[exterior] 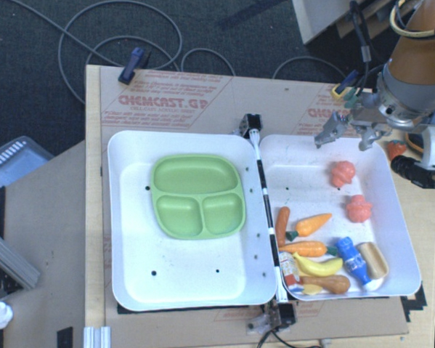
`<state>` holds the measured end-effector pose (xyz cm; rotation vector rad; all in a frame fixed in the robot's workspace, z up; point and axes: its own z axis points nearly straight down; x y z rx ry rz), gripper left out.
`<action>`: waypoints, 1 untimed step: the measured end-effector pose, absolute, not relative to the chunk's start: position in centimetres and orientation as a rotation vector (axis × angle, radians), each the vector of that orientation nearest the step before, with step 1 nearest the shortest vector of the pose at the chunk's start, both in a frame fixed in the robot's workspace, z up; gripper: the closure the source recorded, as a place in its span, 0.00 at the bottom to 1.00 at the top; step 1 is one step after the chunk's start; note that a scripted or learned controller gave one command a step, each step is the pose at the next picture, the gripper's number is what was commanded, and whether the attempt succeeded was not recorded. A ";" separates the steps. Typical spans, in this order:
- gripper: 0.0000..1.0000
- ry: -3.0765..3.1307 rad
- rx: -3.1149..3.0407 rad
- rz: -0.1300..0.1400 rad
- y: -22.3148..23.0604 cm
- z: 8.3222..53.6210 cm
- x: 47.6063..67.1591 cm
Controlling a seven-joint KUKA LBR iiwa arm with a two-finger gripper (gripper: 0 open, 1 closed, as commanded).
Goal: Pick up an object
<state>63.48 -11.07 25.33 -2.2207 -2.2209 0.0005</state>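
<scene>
My gripper (344, 138) hangs open above the far edge of the right bin (300, 153), with nothing between its fingers. Its two fingertips (322, 139) point down and are spread wide. Just below it lies a pink berry-like piece (342, 172), and a second pink piece (358, 207) rests nearer the right wall. Toward the front of the bin lie carrots (312, 224), a hot dog (282, 225), a yellow banana (319, 267), a blue bottle (352, 260) and a bread roll (374, 259).
The left bin (126, 259) holds a green divided plate (199, 195). A black clamp (250, 123) sits at the far end of the seam between the bins. Cables and a blue clip (132, 64) lie beyond the bench.
</scene>
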 end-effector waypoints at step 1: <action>0.00 -2.218 -2.221 0.002 -11.1 11.4 55.3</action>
